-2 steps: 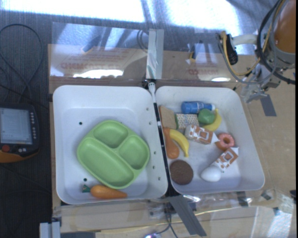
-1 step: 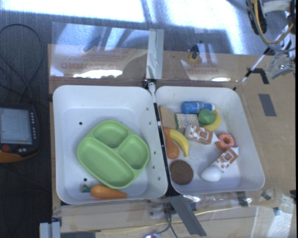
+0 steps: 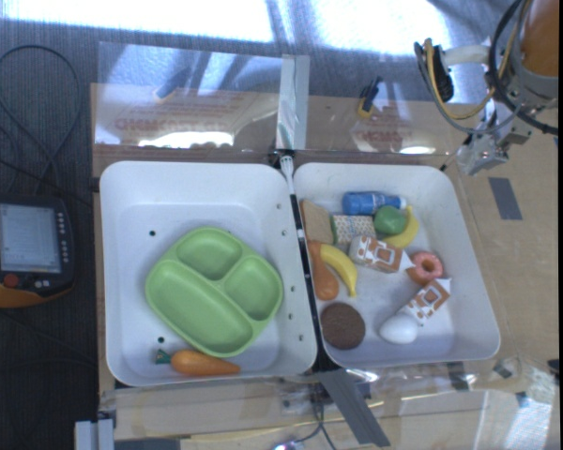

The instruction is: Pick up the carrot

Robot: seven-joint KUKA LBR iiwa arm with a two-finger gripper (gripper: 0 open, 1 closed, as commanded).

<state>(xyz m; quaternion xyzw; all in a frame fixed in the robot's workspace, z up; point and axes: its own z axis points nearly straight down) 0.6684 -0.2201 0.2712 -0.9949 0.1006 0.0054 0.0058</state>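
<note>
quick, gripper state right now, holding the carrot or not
gripper: open or shut cannot be told; it hangs above the right bin's far corner, nothing in it. The carrot lies in the left bin.

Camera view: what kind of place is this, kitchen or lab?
Likely a robot lab. Two white bins on a bench hold toy food such as a carrot, and a control pendant lies beside them.

Orange carrot (image 3: 205, 365), light-green plate (image 3: 215, 291), white bins (image 3: 122, 214)

robotics lab: teach pendant (image 3: 23, 247) with cable on dark carpet, two white bins (image 3: 122, 204) on bench, clear acrylic guards (image 3: 197, 97).
</note>
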